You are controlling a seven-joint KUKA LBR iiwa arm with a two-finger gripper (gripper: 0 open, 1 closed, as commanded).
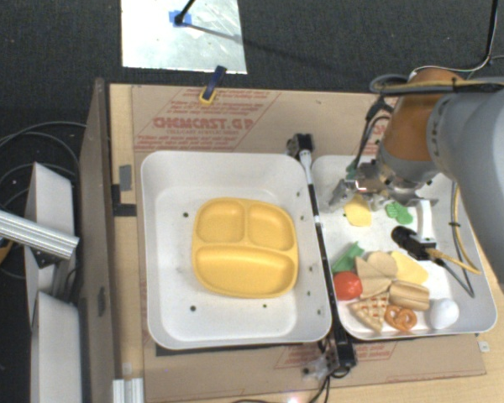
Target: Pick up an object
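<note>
My gripper (359, 190) hangs over the far left part of the right bin (485, 309), at the end of the grey arm with the orange band. Just below it a small yellow toy food piece (359, 215) lies on the bin floor. A green piece (399, 212) lies right of that, beside the gripper. Nothing visibly sits in the gripper.
The near half of the right bin holds a red tomato (348, 286), a tan slice (376, 265), a yellow wedge (412, 269), a bread roll (408, 294), a pretzel (401, 317) and a white egg (443, 312). A yellow divided plate (244, 246) lies in the left bin (164, 225).
</note>
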